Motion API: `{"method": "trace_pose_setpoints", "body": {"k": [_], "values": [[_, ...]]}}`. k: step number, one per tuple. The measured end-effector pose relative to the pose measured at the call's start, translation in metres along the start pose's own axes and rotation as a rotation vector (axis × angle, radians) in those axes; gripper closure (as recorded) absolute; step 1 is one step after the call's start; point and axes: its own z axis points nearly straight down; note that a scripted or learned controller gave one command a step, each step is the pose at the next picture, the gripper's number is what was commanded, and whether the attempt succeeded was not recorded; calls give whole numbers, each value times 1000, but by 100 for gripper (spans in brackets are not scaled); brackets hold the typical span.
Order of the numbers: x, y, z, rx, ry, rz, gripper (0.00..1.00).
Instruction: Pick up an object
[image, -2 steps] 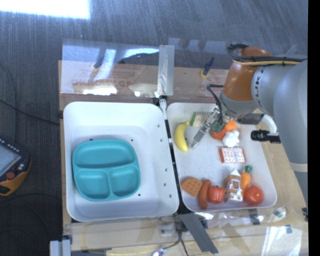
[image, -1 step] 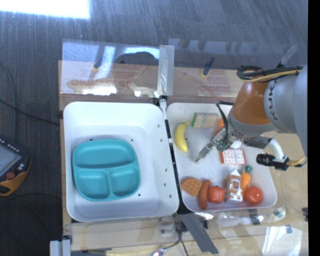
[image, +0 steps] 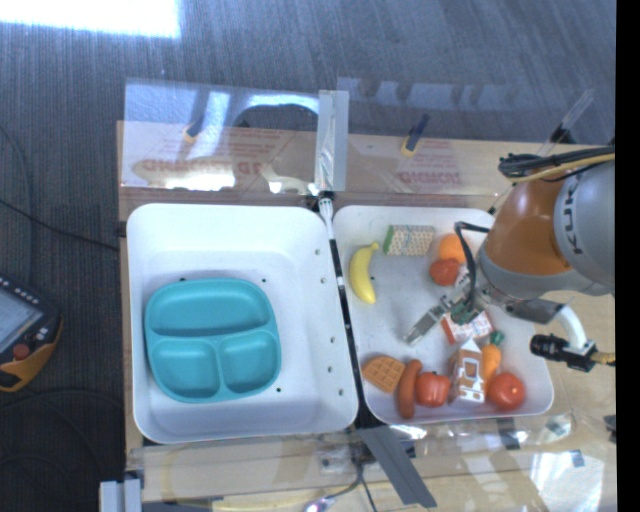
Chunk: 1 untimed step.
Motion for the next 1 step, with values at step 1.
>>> {"method": "trace_pose_setpoints", "body": {"k": [1], "values": [[46,-41,-2,-4,-4,-46,0]]}}
